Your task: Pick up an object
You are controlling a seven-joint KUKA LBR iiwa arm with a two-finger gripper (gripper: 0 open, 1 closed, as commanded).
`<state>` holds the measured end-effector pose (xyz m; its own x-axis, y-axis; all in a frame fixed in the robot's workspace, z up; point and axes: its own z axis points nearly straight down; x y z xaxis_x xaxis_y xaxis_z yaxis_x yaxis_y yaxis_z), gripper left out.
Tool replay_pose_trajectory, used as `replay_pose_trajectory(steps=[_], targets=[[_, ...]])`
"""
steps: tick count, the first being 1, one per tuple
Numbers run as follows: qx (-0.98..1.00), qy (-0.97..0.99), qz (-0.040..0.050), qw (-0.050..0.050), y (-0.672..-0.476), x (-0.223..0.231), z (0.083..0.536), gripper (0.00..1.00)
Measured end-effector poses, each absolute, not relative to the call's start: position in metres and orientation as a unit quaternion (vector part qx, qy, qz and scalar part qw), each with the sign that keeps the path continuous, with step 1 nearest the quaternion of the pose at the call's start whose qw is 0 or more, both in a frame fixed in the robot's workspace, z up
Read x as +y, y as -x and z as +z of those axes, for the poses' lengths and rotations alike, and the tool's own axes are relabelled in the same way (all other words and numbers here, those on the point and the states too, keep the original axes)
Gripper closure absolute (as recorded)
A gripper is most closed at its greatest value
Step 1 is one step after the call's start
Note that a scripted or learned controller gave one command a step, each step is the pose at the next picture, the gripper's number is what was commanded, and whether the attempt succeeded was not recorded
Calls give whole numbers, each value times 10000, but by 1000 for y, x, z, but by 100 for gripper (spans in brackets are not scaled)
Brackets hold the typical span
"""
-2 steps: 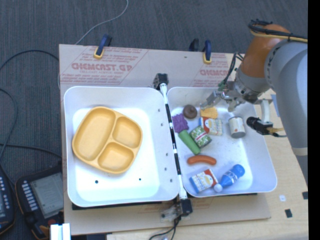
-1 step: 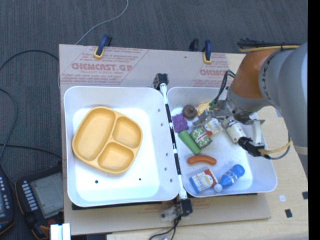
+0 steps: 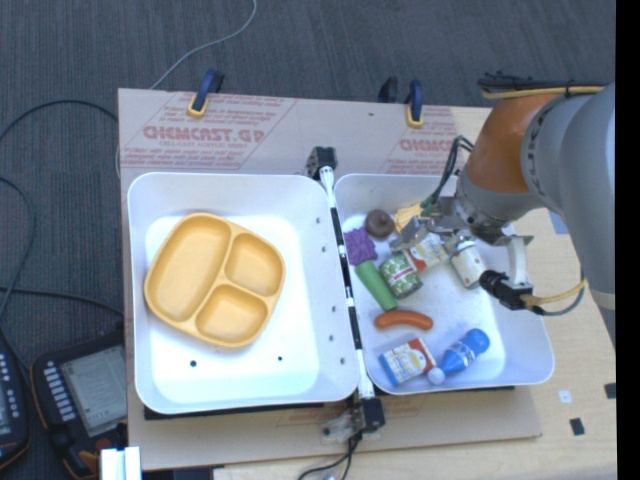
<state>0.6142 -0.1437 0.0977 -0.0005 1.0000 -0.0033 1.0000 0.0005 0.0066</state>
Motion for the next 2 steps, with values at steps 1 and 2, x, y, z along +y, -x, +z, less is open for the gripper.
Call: replay_pose_trajectory(steps=[1,2], targets=[[7077,-7065,4,4,-587,-87,185,100],[7081,-7062,2,2,-583,-29,197,100]])
